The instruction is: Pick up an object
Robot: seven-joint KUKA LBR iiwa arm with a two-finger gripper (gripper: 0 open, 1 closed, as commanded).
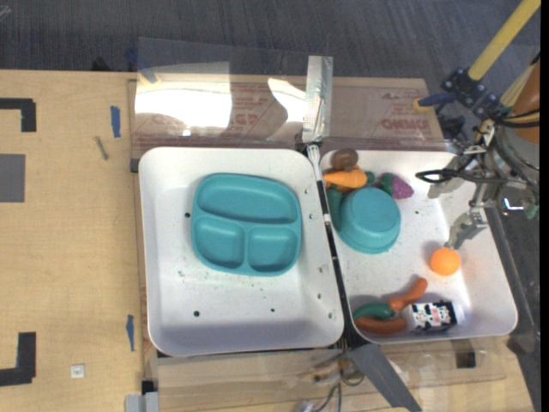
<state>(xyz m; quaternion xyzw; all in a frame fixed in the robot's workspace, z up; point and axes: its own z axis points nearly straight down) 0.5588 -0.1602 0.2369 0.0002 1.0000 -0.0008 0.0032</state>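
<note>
My gripper [464, 232] hangs over the right bin [496, 275] near its right wall, empty, just above and to the right of an orange ball [444, 262]. A teal bowl [371, 220] sits in the bin's left half. Behind the bowl lie a carrot [346, 179], a brown piece [344, 158] and a purple piece [400, 188]. At the front lie an orange-brown sausage [406, 295], a black-and-white carton [431, 315] and a red-and-green piece [377, 318].
The left bin [171, 307] holds a teal divided plate [246, 223]. A clear panel [223, 110] stands behind the bins, with a metal divider [316, 110] at its middle. Cables and the arm's wrist [506, 170] crowd the right bin's far right corner.
</note>
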